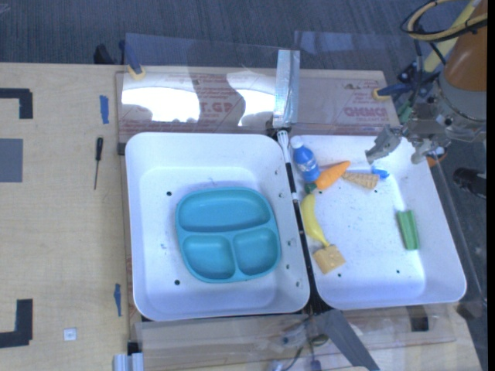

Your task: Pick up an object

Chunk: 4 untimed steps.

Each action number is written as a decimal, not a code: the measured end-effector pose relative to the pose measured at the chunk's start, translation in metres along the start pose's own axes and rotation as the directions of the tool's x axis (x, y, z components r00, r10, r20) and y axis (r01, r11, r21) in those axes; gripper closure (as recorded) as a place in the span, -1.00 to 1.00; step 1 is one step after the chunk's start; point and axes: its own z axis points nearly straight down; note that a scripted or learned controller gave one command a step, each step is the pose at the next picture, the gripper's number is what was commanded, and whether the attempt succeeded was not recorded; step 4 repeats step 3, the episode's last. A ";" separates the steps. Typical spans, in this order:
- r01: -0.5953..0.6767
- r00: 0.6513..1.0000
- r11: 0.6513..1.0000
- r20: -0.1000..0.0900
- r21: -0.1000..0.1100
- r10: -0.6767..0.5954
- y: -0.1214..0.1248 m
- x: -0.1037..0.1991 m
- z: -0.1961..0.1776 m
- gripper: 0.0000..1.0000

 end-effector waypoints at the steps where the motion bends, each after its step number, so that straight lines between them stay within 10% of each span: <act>1: 0.000 1.000 1.000 0.000 0.000 0.000 0.000 0.000 0.000 -1.00; 3: -0.244 0.970 0.970 0.001 0.003 0.244 0.066 -0.053 0.133 -1.00; 4: -0.244 0.970 0.970 0.001 0.003 0.244 0.066 -0.053 0.133 -1.00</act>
